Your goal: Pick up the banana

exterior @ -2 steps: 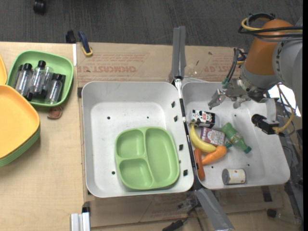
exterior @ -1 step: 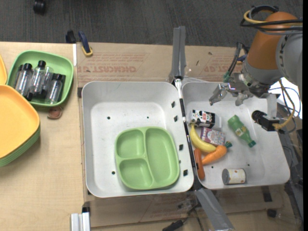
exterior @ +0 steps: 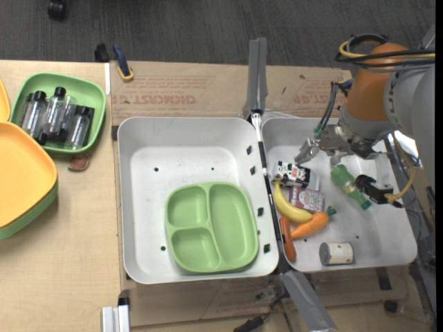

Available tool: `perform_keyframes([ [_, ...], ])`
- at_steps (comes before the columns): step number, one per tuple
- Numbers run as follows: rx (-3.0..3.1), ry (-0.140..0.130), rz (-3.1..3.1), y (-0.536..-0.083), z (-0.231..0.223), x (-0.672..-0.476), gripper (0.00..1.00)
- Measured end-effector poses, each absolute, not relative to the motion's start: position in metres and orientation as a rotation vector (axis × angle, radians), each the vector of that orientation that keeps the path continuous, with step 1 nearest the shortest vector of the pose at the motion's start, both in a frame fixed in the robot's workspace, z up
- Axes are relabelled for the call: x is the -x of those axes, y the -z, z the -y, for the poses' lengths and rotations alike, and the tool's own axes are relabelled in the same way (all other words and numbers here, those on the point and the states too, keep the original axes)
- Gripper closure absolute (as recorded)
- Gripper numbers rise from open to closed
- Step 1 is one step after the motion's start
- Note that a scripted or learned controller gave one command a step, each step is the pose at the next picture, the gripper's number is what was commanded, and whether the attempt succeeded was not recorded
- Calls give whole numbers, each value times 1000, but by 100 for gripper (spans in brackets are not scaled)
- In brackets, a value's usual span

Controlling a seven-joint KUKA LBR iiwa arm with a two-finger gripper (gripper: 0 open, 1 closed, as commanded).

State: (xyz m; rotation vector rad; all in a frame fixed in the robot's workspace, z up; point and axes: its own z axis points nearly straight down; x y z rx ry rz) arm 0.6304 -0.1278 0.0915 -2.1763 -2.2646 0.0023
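Below and slightly left of the tool (exterior: 309,150), the banana (exterior: 287,205) is lying in the right bin (exterior: 387,244), against the wall shared with the left bin (exterior: 138,185). Nothing is sitting between the tool's fingers; how far they are parted I cannot tell at this slant. The arm seems to be working through the approach step, with the grasp not yet made. The next move is calling for a short travel down and left, then a descent over the banana's middle, keeping off the carrot (exterior: 309,223) touching its lower end and the small packet (exterior: 293,173) just above it. Counting: one banana, one carrot, one green bottle (exterior: 349,185), one small can (exterior: 337,253), two bins, one green divided tray (exterior: 211,225).
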Motion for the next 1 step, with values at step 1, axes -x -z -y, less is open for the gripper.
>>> perform_keyframes([
  [1,2109,0,2332,-92,128,-659,0],
])
